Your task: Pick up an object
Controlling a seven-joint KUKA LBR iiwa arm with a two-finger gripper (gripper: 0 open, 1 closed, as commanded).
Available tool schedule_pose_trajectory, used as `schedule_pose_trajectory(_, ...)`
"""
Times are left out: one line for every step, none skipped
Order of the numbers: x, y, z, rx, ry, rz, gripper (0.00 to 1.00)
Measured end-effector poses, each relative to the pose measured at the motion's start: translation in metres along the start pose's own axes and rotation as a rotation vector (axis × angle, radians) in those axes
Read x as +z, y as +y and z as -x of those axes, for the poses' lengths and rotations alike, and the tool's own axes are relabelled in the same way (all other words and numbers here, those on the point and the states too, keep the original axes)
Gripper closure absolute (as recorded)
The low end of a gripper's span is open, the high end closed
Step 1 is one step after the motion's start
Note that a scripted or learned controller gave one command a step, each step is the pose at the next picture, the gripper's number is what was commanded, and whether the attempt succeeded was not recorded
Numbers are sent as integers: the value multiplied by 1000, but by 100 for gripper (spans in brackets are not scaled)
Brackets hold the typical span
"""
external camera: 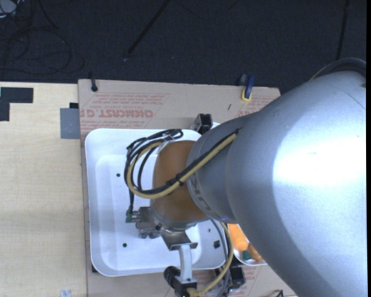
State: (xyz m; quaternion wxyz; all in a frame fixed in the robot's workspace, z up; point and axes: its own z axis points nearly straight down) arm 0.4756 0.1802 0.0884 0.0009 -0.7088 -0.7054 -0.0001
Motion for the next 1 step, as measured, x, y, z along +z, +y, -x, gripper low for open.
schedule_pose_trajectory(1,49,-62,-8,0,2,100)
